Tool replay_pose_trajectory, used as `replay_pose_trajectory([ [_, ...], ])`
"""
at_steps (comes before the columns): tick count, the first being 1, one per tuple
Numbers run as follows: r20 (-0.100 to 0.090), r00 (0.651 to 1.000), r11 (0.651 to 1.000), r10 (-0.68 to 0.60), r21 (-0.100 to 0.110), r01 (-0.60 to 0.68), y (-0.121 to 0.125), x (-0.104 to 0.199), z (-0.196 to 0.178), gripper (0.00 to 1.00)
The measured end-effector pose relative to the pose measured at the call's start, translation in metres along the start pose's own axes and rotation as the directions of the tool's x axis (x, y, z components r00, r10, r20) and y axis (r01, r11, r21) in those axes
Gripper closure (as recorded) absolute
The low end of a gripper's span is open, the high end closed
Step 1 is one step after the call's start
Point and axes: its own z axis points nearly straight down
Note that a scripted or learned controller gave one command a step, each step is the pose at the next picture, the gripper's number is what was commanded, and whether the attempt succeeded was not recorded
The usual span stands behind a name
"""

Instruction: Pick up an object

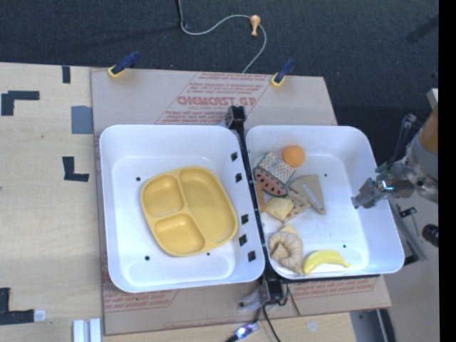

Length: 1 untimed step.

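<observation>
overall, the bench carries a cardboard sheet (214, 98) held by two blue-and-yellow clamps (123, 64) at its far edge, and two shallow white bins rest side by side on it, touching along their inner walls.

the left bin (121, 212) holds a yellow three-compartment plate (188, 211), lying flat near the bin centre and turned at a slant.

the right bin (356, 155) holds the pickable objects, grouped toward its left half. a brown croissant-shaped pastry (286, 249) lies near the front wall, with a yellow banana (325, 261) just beside it on the right. a grey flat piece (311, 194) lies near the middle, overlapping a pale tan item (278, 209) whose type cannot be read at this resolution. a watermelon slice (271, 184) lies against the dividing wall, touching a checkered block (276, 167) behind it. an orange ball (293, 155) sits farthest back, just beside the block.

the gripper (367, 194) hangs over the right wall of the right bin, well apart from every object. whether its tips stand apart or together cannot be told; they appear as one dark mass. nothing is seen between them.

a thin cable (221, 26) with a small orange knob lies on the dark floor behind the bench.
</observation>
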Motion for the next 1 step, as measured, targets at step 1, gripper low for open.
replay_pose_trajectory([
  [1,-0.003,1.0,1.0,-0.007,0.002,0.007,0.0255,0.059,-0.0036,1.0],
])
